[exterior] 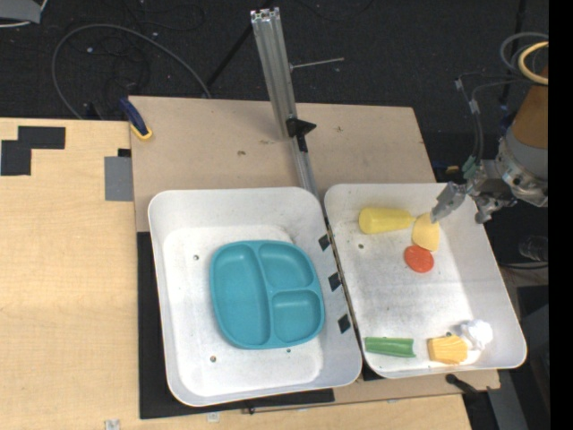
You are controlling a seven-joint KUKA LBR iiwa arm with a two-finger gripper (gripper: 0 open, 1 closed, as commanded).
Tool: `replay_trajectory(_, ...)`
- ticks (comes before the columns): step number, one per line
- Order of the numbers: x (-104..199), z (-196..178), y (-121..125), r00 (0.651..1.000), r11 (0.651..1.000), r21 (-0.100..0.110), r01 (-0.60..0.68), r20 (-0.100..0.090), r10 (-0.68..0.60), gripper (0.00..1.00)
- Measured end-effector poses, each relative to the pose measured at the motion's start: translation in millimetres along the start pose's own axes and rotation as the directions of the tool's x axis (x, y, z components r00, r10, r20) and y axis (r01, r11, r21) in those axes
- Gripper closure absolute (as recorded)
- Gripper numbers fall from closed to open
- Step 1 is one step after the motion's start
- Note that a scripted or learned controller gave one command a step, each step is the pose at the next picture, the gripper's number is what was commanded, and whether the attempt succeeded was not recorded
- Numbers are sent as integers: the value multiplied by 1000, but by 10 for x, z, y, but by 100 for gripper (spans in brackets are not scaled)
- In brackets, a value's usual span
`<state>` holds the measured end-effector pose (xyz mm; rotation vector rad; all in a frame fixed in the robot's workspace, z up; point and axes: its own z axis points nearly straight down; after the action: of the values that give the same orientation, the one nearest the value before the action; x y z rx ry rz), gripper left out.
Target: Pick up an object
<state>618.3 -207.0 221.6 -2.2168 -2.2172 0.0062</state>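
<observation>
The right bin point(501, 280) holds a yellow banana-like piece point(385, 219), a pale yellow chunk point(427, 235) and a round red-orange piece point(418, 259) near its far side. A green piece point(389, 347), a yellow-orange block point(448, 350) and a small white thing point(478, 333) lie along its near edge. My gripper point(466, 204) hangs over the bin's far right corner, just right of the pale yellow chunk. It is open, and nothing sits between the fingers point(445, 204).
The left bin point(179, 240) carries a teal divided plate point(267, 292). A metal post point(277, 70) rises behind the gap between the bins. Black clips point(333, 280) sit on the rims where the bins meet.
</observation>
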Motion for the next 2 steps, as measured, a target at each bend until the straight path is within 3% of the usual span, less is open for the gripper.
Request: replay_trajectory(2, -3, 1010, -167, 1000, 1000, 1, 0, -1, 0, 0)
